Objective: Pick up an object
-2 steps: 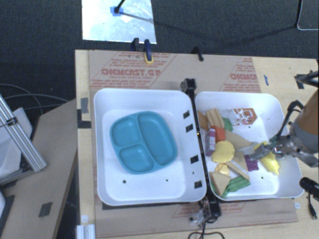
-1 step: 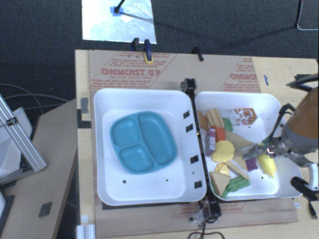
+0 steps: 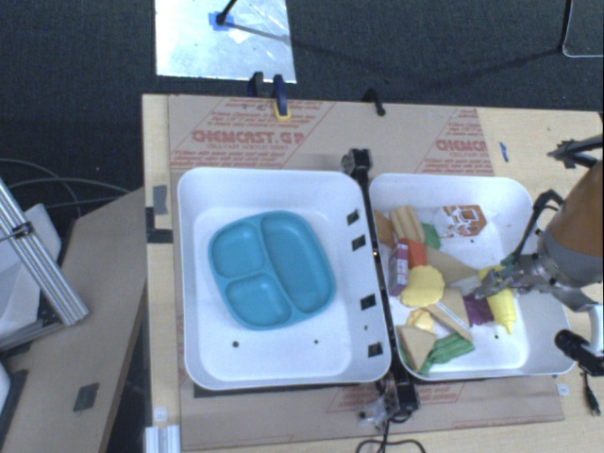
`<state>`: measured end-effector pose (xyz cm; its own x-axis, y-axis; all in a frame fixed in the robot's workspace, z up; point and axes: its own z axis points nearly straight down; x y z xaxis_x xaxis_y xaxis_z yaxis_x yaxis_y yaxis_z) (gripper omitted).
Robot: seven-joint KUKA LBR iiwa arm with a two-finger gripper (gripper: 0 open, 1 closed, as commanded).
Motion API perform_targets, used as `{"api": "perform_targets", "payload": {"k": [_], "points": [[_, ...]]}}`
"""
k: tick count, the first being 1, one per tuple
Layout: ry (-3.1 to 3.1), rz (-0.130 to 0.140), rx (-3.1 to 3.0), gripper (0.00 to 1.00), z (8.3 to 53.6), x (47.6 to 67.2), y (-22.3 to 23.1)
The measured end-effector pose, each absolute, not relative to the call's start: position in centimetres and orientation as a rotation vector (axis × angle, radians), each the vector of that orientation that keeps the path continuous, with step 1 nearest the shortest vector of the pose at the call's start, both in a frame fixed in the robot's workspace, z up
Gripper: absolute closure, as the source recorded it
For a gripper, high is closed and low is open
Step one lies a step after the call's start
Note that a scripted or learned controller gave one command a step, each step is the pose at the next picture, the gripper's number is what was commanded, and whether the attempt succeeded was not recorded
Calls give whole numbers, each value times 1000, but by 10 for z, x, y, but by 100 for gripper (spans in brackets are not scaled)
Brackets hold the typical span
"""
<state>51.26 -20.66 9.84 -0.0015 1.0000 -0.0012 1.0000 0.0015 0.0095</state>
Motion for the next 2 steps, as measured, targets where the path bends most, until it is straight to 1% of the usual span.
{"api": "perform_targets", "payload": {"k": [1, 2], "points": [[2223, 6, 2207, 100, 87, 522, -141], [2240, 22, 2197, 100, 190, 529, 1]]}}
